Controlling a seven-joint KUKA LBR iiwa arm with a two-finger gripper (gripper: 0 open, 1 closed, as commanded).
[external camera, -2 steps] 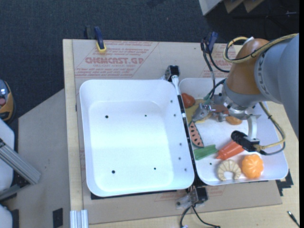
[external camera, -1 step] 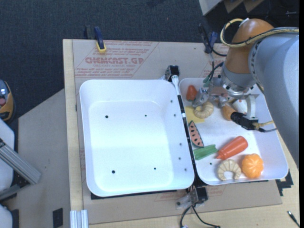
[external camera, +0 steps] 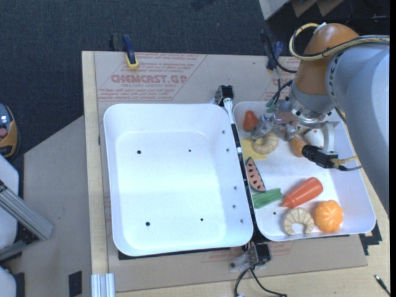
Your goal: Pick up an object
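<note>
Your grey KUKA arm reaches in from the right edge of the camera view, its broad pale casing taking up the upper right corner. The orange band above the wrist curves over the top, with a yellow cable looped beside it. Below the band the grey wrist narrows and points steeply downward. At its end you see the two-finger metal gripper, held low, its small dark and silver parts clustered tightly; at this slant you probably cannot judge how the fingers stand. A black cable trails off the wrist toward the right.
</note>
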